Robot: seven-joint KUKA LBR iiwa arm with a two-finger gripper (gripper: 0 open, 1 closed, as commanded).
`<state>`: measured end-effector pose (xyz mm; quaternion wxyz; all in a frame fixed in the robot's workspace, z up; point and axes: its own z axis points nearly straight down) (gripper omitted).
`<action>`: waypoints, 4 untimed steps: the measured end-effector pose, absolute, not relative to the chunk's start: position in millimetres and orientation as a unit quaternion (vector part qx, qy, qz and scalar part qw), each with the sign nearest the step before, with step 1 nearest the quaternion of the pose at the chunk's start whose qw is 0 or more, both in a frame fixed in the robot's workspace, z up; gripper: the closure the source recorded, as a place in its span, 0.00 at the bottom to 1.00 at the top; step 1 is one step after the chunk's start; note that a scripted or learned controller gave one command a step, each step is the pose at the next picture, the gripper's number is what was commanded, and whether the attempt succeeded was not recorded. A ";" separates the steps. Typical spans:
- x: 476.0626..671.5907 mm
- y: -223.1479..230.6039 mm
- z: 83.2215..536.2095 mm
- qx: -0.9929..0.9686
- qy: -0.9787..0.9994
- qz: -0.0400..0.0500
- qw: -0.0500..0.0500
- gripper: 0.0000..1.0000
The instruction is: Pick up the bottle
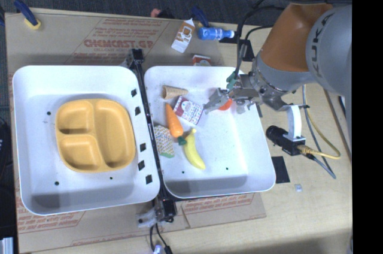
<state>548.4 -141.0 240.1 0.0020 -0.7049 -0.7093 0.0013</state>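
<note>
The bottle [210, 34] lies on the bench beyond the right bin's [251, 151] far rim, long axis left-right. The end effector [222, 101] sits nearer, inside the bin; its grip state cannot be determined.

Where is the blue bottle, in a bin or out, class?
Out. The blue bottle lies on its side on the cardboard behind the right bin.

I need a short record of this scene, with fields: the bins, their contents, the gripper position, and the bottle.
left bin: holds a yellow divided tray
right bin: holds a carrot, a banana, a small carton
gripper: over the right bin's upper right part
blue bottle: on the bench behind the bins, lying down
held item: cannot tell
</note>
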 end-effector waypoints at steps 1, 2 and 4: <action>548.7 -140.6 250.4 -0.703 -0.711 0.002 0.003 1.00; 502.3 -211.9 191.9 -0.690 -0.724 0.002 0.002 1.00; 476.4 -169.6 193.3 -0.615 -0.789 0.001 0.003 1.00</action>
